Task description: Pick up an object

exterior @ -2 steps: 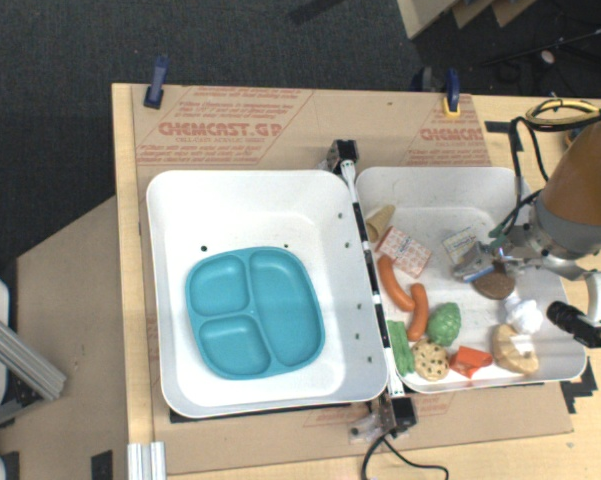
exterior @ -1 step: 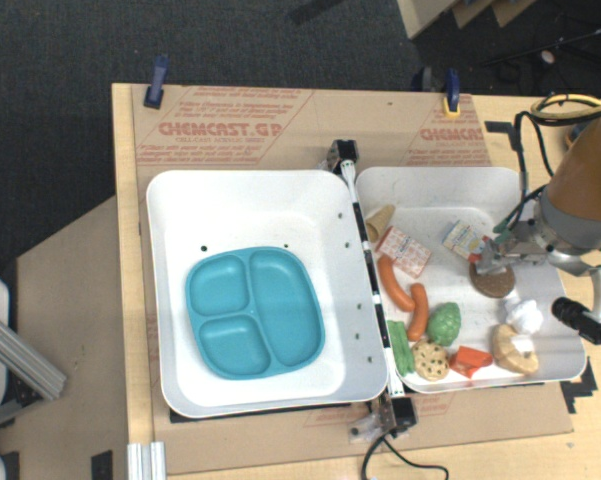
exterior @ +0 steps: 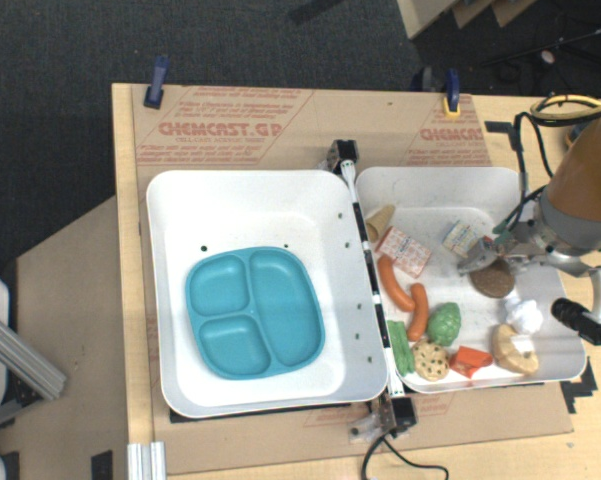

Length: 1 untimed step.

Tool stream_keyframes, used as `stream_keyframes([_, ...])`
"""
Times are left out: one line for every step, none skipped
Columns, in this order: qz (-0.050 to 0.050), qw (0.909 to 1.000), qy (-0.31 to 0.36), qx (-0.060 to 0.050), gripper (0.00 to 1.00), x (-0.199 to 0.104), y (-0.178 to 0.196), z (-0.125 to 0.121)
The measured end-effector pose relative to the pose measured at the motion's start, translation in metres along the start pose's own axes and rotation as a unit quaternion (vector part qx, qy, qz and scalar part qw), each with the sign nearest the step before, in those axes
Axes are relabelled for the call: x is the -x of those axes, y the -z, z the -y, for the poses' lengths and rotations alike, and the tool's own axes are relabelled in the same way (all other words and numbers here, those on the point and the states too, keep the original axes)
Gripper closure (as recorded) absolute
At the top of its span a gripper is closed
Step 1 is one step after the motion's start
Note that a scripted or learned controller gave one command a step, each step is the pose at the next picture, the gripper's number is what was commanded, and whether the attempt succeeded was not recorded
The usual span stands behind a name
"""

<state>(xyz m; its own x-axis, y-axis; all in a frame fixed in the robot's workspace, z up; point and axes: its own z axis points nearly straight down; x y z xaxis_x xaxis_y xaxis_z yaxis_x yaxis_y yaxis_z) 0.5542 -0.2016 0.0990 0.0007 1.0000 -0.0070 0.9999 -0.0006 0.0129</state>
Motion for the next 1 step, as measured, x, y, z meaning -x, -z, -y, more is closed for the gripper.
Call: stream_keyframes([0.001,1.0000,0.000,0.002,1.00,0.0005,0.0105,-0.0007])
